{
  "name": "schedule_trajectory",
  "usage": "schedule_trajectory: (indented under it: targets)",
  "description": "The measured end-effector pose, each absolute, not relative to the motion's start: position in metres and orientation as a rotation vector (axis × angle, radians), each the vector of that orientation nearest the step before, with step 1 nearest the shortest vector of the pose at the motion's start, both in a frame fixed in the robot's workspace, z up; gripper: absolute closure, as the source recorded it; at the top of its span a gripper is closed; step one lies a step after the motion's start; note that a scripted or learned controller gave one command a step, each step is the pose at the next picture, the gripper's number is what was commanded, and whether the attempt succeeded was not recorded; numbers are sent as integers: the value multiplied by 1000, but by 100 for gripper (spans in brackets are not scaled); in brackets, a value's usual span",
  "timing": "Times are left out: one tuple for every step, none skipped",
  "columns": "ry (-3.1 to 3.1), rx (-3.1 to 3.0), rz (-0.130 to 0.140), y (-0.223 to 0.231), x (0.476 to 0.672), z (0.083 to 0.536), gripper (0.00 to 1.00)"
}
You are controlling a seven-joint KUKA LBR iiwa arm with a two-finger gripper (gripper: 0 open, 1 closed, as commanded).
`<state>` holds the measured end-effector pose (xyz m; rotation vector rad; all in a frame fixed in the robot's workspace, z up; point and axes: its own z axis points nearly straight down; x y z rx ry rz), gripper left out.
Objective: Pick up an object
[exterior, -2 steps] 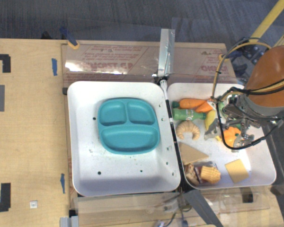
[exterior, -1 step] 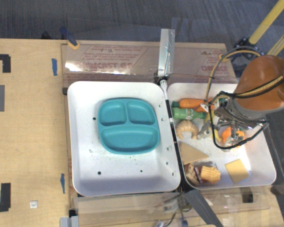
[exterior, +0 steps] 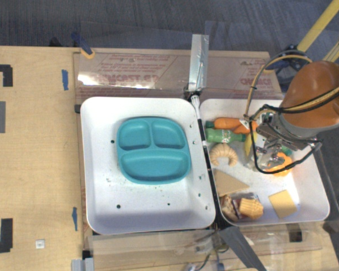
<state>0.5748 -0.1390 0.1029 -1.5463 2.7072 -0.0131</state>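
Note:
My gripper (exterior: 267,158) hangs low in the right bin (exterior: 313,193), below the arm's orange band (exterior: 313,92). It is right over a small orange piece (exterior: 282,164) that peeks out at its lower right. Whether they touch I cannot tell. Left of the gripper lie a carrot (exterior: 228,123), a green item (exterior: 221,135), a tan croissant (exterior: 224,153) and a thin yellow piece (exterior: 248,144). Toward the bin's front sit a yellow cheese wedge (exterior: 283,202), a brown triangular slice (exterior: 230,181) and a corn-like piece (exterior: 250,208).
The left bin (exterior: 101,208) holds a teal divided plate (exterior: 153,149). A metal bracket (exterior: 199,61) stands behind the seam between the two bins. Black cables loop around the wrist (exterior: 288,134). Tan bench board (exterior: 28,151) lies to the left.

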Motion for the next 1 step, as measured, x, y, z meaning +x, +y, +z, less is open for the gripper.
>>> schedule_trajectory:
  targets:
    - [2709,-1547,-11,-139,574,102,0]
